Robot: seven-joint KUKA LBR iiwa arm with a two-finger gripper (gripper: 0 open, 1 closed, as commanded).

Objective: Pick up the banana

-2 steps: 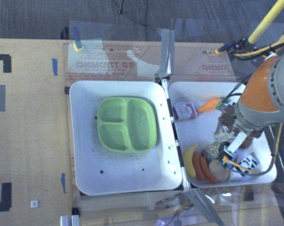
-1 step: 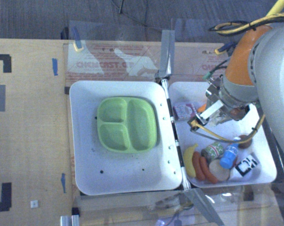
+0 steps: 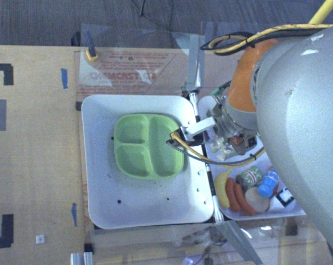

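Banana (image 3: pixel 222 187) in right bin (image 3: pixel 266 213), plate (image 3: pixel 147 146) left

even, soft overhead light, faint shadows, mild glare on the arm (image 3: pixel 299 109), slight overall blur

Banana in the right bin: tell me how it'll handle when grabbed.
The banana looks curved and smooth, so it may slip or pivot between fingers. It lies tight against the bin wall and a red sausage, so a clean grip is probably awkward.

matt green plastic tray (image 3: pixel 147 147), smooth white plastic bin (image 3: pixel 97 164), glossy grey arm shell (image 3: pixel 299 120), plywood-look bench (image 3: pixel 34 148)
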